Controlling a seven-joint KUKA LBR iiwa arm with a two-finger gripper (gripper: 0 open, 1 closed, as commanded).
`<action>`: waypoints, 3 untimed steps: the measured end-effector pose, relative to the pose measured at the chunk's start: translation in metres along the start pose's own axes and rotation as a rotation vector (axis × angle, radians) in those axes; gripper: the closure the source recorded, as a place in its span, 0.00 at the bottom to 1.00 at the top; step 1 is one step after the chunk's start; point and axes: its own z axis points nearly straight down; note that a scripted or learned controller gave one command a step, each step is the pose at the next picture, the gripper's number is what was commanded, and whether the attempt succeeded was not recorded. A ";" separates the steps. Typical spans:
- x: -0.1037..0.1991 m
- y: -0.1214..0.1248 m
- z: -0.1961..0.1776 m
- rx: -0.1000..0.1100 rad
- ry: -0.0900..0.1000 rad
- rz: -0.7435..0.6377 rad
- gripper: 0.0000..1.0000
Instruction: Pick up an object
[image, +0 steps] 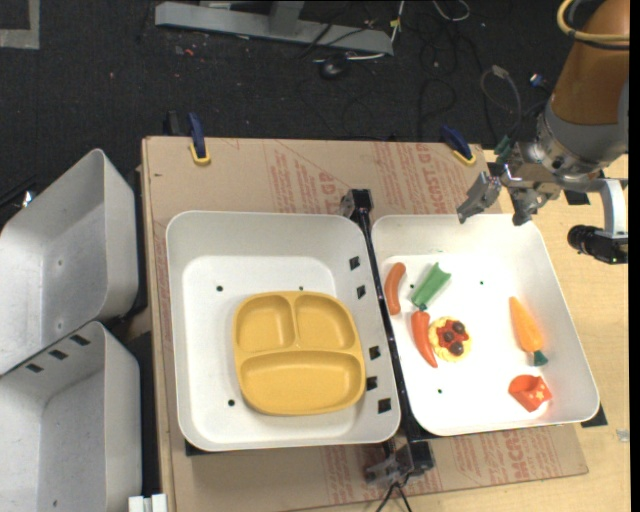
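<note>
The camera view looks down on a desk (300, 165) topped with a brown printed board, held by blue-and-yellow clamps (198, 140) at its far edge. Beyond it the floor is dark, strewn with cables and a grey metal bar (270, 28). At nine o'clock, two spare white bins (60, 300) lie tilted off the desk's side.

Two shallow white bins sit side by side on the board. The left bin (200, 250) carries a yellow divided tray (298, 352) near its centre. The right bin (560, 290) holds the toy foods: a red sausage (395, 287) at ten o'clock, a green piece (430, 285) just beside it, a red chili (424, 338) touching a small pizza round (451, 338) near the middle, an orange carrot (526, 328) at three o'clock, and a red pepper piece (530, 392) at five o'clock.

The arm enters at one o'clock. Its end effector (497, 205) hangs above the right bin's far rim, the two fingers spread apart with nothing between them, well apart from every toy.
</note>
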 end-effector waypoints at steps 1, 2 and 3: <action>0.000 0.002 -0.006 -0.011 -0.002 -0.002 0.00; -0.003 -0.008 0.050 -0.005 -0.001 0.001 0.00; 0.000 -0.018 0.108 -0.004 0.000 0.000 0.00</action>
